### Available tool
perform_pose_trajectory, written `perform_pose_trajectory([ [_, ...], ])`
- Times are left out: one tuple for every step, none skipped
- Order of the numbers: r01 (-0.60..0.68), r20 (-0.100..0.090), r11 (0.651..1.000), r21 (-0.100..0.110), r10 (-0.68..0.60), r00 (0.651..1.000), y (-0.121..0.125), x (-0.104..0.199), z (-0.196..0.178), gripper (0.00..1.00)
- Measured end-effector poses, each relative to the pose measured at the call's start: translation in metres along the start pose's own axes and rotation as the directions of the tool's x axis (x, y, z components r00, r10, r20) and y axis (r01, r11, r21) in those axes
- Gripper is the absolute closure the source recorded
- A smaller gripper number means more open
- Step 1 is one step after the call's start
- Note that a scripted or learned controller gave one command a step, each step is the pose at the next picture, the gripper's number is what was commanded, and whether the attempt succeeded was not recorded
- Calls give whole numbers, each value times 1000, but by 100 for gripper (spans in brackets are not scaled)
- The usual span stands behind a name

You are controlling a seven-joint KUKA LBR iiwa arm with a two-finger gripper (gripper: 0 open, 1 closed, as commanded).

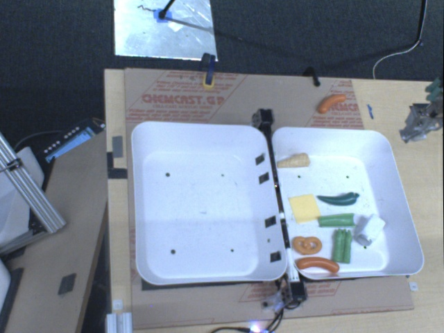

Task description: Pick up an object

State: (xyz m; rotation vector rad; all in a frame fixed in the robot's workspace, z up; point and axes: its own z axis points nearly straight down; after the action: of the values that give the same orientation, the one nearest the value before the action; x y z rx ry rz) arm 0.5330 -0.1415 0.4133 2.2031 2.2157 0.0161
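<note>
Inside the right shallow white plastic bin, a dark green curved pepper lies lengthwise left-to-right; jaws' state cannot be told.

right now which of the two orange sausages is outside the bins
The orange sausage on the cardboard beyond the right bin, far side. The other orange sausage lies inside that bin at its near edge, by the pretzel.

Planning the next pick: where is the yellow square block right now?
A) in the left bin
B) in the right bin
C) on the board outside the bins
B: the yellow square block lies in the right bin, beside the dark green pepper.
</note>
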Motion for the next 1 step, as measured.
perform_pose_trajectory([
  [1,-2,1000,10,-1,1000,53,7,-29,100],
])
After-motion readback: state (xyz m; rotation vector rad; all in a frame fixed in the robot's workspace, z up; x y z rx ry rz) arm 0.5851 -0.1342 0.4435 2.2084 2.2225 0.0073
